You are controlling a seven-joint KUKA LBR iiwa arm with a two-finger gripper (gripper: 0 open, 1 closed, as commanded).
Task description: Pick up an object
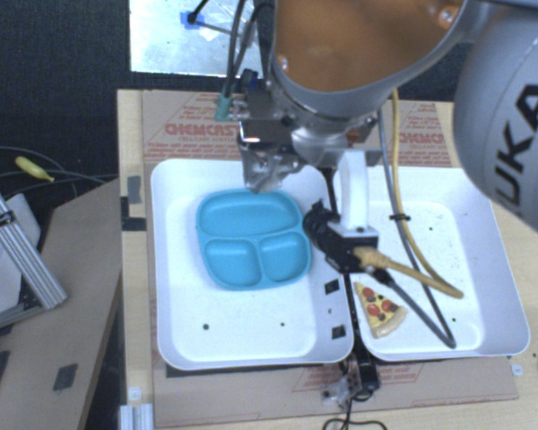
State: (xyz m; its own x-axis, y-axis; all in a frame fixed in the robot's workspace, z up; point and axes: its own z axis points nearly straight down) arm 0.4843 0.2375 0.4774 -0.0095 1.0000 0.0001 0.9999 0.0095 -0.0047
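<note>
A blue divided plate (249, 239) with three compartments lies in the left white bin (179, 330). A toy pizza slice (380, 308) lies in the right white bin (484, 330), near its front left corner. My gripper (267, 176) hangs at the far rim of the blue plate, just above its back edge. The wrist body hides the fingertips, and I see nothing held between them.
The big grey and orange arm fills the top right and covers the back of the right bin. A yellow cable runs down across the right bin's floor. Brown cardboard (188, 124) lies under both bins. A metal frame (18, 258) stands at the far left.
</note>
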